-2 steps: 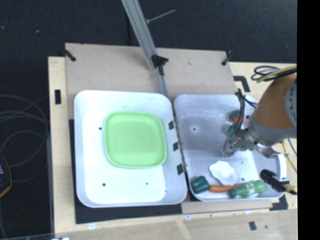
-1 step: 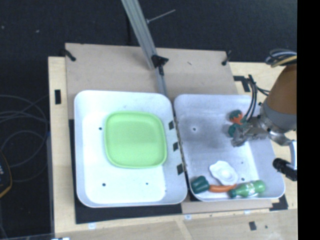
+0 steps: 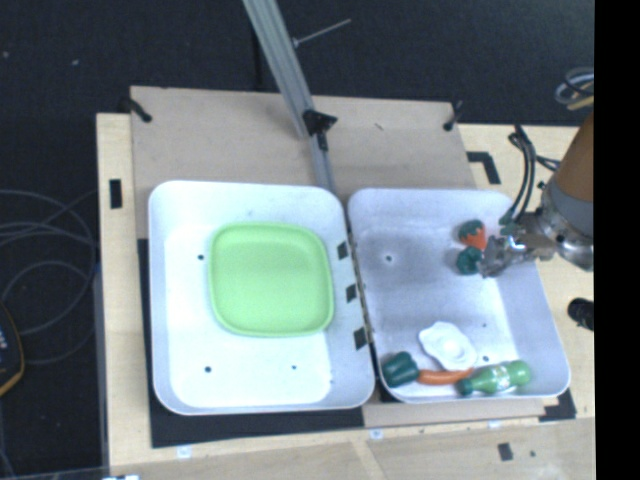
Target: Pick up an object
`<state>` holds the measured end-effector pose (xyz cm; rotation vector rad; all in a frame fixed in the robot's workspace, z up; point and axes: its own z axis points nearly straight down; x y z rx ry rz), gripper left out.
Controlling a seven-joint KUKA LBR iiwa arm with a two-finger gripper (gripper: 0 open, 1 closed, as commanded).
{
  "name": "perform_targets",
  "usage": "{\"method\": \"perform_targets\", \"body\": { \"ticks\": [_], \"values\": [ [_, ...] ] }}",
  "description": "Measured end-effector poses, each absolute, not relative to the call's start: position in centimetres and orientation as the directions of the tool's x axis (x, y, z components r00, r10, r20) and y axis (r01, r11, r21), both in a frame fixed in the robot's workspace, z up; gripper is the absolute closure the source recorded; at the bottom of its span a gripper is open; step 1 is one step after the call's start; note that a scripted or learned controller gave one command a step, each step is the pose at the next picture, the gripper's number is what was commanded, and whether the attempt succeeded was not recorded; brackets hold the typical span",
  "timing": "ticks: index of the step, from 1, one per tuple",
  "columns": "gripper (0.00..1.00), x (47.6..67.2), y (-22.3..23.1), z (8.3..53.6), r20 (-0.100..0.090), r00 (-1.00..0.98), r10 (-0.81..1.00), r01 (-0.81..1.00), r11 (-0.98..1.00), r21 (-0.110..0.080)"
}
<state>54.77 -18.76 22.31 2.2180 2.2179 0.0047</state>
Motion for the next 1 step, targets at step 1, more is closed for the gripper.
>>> {"method": "perform_targets", "body": {
  "ticks": [1],
  "values": [
    [1.00,56.02,-14.21,22.64,0.001,-0.004,1.000,1.000,0.004,0.001]
  ]
}}
